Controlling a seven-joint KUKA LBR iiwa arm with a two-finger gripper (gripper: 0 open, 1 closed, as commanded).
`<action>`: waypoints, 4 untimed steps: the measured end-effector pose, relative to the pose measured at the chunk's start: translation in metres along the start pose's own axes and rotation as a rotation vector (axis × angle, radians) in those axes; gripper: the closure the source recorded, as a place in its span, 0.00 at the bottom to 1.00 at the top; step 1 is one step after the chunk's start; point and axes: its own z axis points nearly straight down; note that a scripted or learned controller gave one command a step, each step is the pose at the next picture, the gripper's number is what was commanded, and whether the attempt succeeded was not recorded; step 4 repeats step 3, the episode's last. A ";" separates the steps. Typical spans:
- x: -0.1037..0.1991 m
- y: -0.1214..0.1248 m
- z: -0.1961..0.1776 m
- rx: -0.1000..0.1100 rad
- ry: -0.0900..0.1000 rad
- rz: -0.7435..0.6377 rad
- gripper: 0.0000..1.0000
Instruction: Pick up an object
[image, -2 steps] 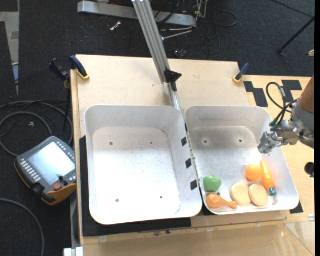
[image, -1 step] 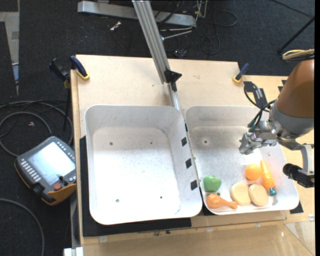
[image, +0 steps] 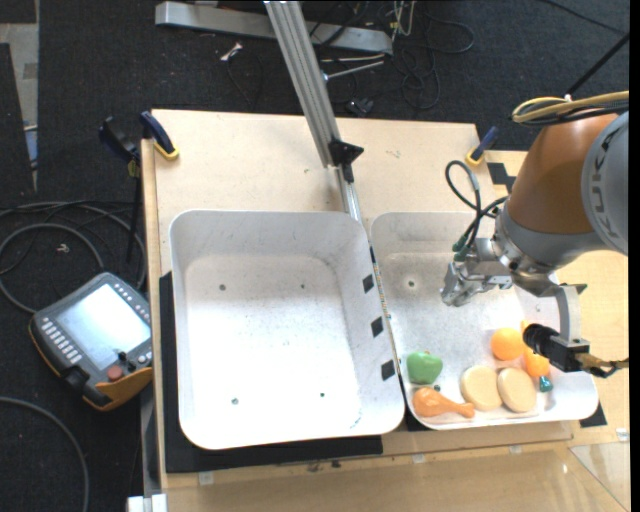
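Camera view entry. Start at the near edge of the right-hand shallow white bin: you have a cluster of small toy foods lying along its front wall. From left to right, note an orange drumstick-shaped piece, a green pepper-like piece just behind it, two pale tan rounded pieces side by side and touching, and a round orange ball beyond them. All rest on the bin floor; none is lifted.

Further back, the two-finger metal gripper hangs over the bare middle of that same bin, well apart from the cluster and to its rear-left. Nothing is visible between its tips; whether they stand apart or together you cannot tell at this resolution.

The left-hand shallow white bin holds nothing you need.

Status: the pick is not yet made. No object is grasped or raised. Remaining, by my judgement: choose one piece from the front cluster, bring the gripper toward the near wall and down over it, close, and lift. Crowding of the tan pieces may spoil a clean grip.
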 end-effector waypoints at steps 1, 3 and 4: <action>0.060 0.000 -0.002 -0.001 0.001 -0.002 1.00; 0.169 0.018 -0.010 -0.001 0.000 0.000 1.00; 0.169 0.018 -0.010 -0.001 0.000 0.000 1.00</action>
